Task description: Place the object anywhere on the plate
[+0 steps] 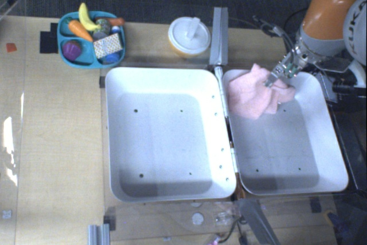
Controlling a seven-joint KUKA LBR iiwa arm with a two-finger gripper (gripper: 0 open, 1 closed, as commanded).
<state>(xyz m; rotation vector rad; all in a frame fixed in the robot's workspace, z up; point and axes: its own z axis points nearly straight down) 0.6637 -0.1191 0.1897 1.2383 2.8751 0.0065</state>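
Look to the right bin [321,175]: your pink cloth [255,97] lies crumpled in its far left corner, against the wall next to the divider [218,37] between the two bins. The claw [279,76] comes in from the right and sits at the cloth's upper right edge, its tip touching or pressed into the fabric. You cannot tell from this angle whether the claw is clenched or released, nor whether any cloth is caught in it. The left bin [166,181] sits beside it on the counter [51,140]. Beyond the bins you have a blue tray [64,59] holding toy food, and a white lidded container [190,35] standing near the divider's far end.
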